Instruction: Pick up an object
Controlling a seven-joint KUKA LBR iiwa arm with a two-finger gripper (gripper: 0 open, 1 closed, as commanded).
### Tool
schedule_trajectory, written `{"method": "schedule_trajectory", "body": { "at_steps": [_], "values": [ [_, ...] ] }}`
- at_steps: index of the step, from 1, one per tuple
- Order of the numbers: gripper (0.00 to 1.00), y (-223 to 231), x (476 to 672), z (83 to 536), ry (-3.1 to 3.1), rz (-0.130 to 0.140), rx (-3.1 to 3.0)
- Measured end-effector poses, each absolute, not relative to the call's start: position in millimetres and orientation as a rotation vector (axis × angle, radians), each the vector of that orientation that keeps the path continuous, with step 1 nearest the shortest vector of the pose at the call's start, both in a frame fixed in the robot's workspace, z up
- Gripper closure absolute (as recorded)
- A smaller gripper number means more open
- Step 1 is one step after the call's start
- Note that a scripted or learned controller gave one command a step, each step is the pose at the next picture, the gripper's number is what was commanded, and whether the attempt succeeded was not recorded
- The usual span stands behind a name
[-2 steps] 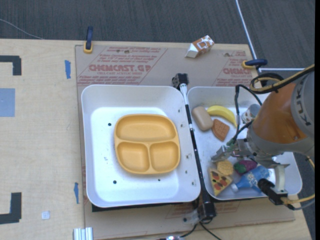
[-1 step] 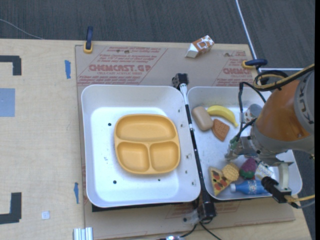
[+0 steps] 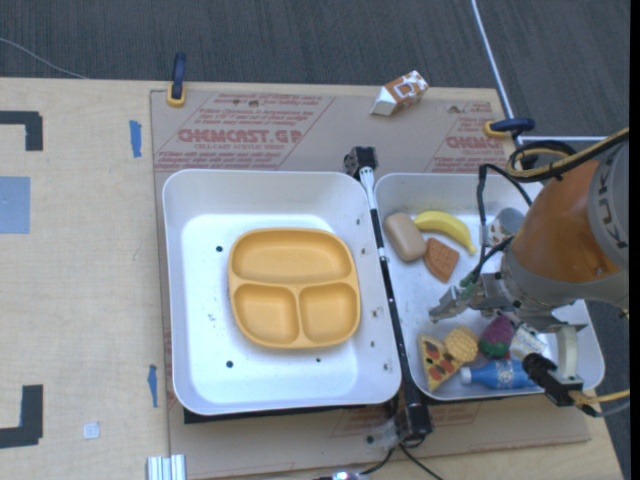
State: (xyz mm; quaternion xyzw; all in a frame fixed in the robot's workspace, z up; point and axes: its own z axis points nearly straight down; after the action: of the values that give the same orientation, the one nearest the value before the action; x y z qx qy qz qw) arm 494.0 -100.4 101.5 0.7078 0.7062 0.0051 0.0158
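The right bin (image 3: pixel 405 298) holds several toy foods: a yellow banana (image 3: pixel 446 228), a tan bread piece (image 3: pixel 404 236), a brown cracker (image 3: pixel 441 259), a pizza slice (image 3: pixel 435 361), a round waffle (image 3: pixel 461 345), a purple and green piece (image 3: pixel 497 335) and a blue bottle (image 3: pixel 500 375). My gripper (image 3: pixel 452 306) hangs low over the middle of this bin, just above the waffle and below the cracker. Nothing shows in its grasp. The arm's orange band (image 3: pixel 560 233) covers the bin's right side.
The left bin (image 3: pixel 200 268) carries a yellow divided plate (image 3: pixel 295 286). A small carton (image 3: pixel 400 92) lies on the cardboard sheet behind the bins. Clamps (image 3: pixel 178 76) (image 3: pixel 510 126) sit at the sheet's back corners. Black cables loop beside the arm (image 3: pixel 490 198).
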Motion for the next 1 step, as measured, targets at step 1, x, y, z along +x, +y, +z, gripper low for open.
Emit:
{"method": "schedule_trajectory", "body": {
  "at_steps": [1],
  "values": [
    [0.00,-94.4,484.5,90.2,2.210,0.014,2.210]
  ]
}}
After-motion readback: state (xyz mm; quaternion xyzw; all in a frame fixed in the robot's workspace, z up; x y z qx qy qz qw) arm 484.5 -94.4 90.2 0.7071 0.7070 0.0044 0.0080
